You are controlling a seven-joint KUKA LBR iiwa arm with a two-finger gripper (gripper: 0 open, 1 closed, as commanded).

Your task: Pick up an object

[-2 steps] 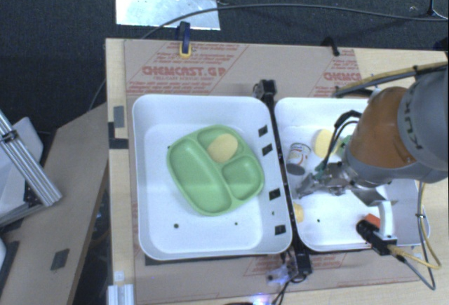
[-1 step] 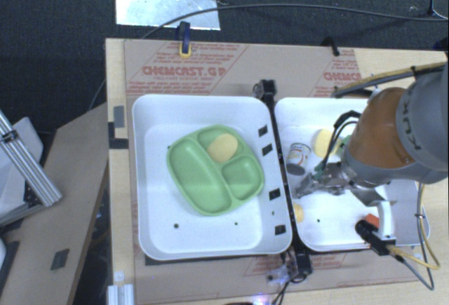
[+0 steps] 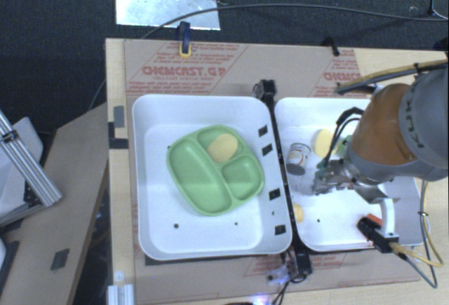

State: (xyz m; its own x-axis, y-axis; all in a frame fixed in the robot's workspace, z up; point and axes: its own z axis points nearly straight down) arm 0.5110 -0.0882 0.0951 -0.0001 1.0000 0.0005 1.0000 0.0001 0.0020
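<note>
Jaws are hidden under the arm so can't tell their state, gripper (image 3: 324, 181) sits in the right bin (image 3: 309, 230) near 1 small can (image 3: 297, 157).

arm (image 3: 403, 132) cropped right, perhaps hiding bin (image 3: 309, 230)

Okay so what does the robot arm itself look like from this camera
The arm is bulky and rounded, a grey shell with a broad orange band above the wrist. Black cables loop along its side toward the gripper, a dark, compact metal assembly, too small and blurred to make out in detail.
</note>
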